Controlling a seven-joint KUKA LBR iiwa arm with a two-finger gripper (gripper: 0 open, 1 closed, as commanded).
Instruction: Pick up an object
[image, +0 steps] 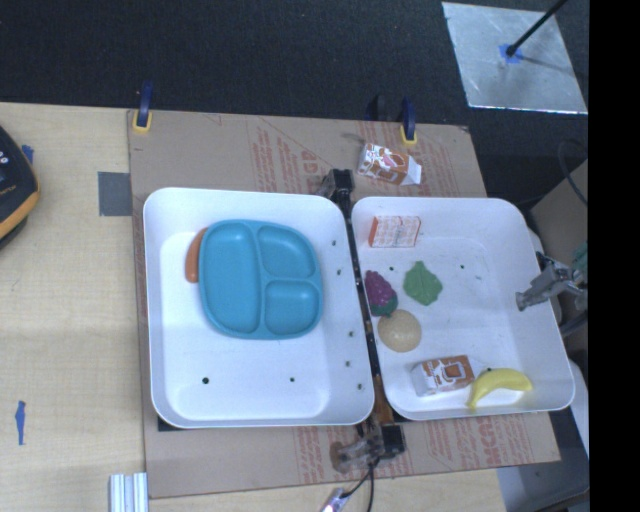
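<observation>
Two cartons (394, 231) in right bin (500, 215) | labels unreadable | fingers (530, 296) state unclear

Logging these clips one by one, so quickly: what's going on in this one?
The two-finger gripper sits at the right edge of the right white bin, with nothing between its fingers. That bin holds a yellow toy banana, a small orange-and-white carton, a beige round ball, a green leafy toy, a purple grape bunch and an orange-and-white box. The left white bin holds a blue divided plate. No pick has happened yet.
</observation>
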